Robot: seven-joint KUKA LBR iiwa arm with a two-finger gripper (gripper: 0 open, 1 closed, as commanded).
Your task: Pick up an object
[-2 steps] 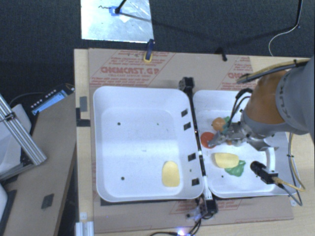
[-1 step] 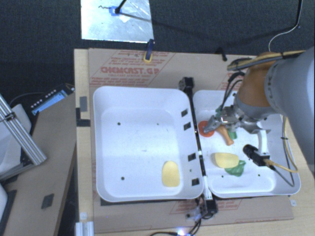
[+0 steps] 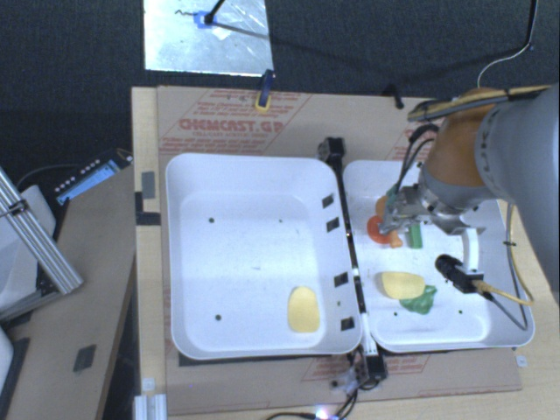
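My gripper is down in the right bin, reaching in from the right under the grey arm with its orange band. Its tip sits right over a cluster of small orange and red pieces with a green piece beside them. The fingers are hidden among these pieces. Closer to the bin's front lie a yellow oval object and a green object touching its right end. In the left bin a second yellow oval object rests near the front right corner.
A black divider with clips runs between the two bins. A black cable end and a yellow wire hang from the arm over the right bin. Both bins rest on a cardboard sheet; a metal plate lies behind it.
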